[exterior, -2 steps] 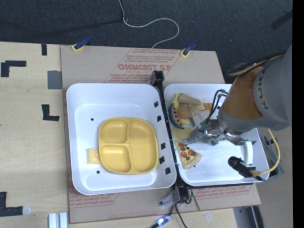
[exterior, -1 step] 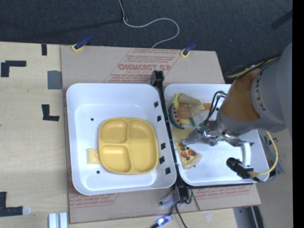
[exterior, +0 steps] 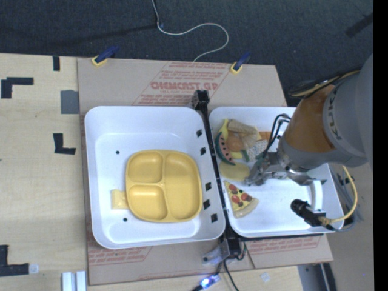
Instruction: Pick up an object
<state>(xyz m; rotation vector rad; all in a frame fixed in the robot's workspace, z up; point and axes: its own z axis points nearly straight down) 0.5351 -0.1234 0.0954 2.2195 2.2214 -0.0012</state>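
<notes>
The pincer point(exterior: 256, 173), its state hard to tell, hangs low in the right bin point(exterior: 273, 220) just above the pizza slice point(exterior: 240, 199), and could easily nudge it aside rather than catch it.

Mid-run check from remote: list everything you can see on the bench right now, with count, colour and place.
Left bin: one, white, left half of the bench.
Right bin: one, white, beside the left bin.
Divided plate: one, yellow, three compartments, centre of the left bin.
Flat piece: one, pale yellow, left bin, sticking out at the plate's left edge.
Pizza slice toy: one, yellow with red spots, front left of the right bin.
Toy food pile: several pieces, green, red, tan, yellow, back left of the right bin; exact count unclear.
Cardboard sheet: one, brown, red print, under both bins.
Clamps: two, blue and yellow, at the cardboard's back edge.
Cable: one, white, on the dark floor behind.
Gripper: one, dark, over the right bin, between the pile and the pizza slice.
</notes>
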